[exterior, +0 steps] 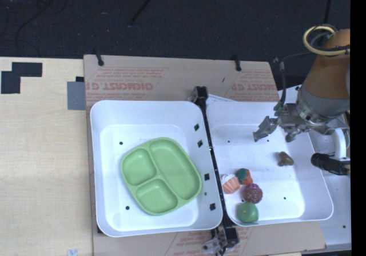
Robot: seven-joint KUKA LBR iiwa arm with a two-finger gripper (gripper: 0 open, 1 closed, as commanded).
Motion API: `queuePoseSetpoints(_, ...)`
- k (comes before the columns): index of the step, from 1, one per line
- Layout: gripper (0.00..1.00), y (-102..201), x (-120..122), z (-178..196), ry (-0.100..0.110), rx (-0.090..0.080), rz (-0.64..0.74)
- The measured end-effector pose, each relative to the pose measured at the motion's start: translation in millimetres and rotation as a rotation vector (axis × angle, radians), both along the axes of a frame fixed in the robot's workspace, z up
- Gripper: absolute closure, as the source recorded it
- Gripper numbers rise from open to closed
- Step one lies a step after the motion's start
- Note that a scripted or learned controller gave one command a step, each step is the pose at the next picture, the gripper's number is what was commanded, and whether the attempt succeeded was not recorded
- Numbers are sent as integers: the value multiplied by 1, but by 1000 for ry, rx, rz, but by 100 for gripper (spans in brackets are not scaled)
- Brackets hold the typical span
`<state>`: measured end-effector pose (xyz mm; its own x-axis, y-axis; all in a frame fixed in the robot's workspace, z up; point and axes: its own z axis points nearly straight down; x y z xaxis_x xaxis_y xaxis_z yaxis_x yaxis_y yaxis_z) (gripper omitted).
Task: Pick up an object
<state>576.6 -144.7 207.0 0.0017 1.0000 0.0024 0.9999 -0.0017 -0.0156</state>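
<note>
**Pincer hovers over the right bin, small items lying apart from it**

The tabletop carries two white bins side by side. The left bin holds a green divided plate, tilted in its floor. The arm reaches over the right bin from the right; its pincer hangs above the bin's upper part with nothing between the fingers, though I cannot tell whether they are spread or closed. A small brown object lies near, just below the pincer. Well apart, by the bin's lower left, cluster a green ball, a dark red berry-like piece, a pink-and-white piece and an orange-green piece.
</note>
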Motion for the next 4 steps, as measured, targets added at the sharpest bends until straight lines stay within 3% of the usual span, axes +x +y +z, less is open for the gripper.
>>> queuePoseSetpoints(1,0,0,3,8,-12,-1,2)
queuePoseSetpoints(3,0,3,2,-114,-8,0,2)
queuePoseSetpoints(4,0,4,2,-120,-11,-1,0)
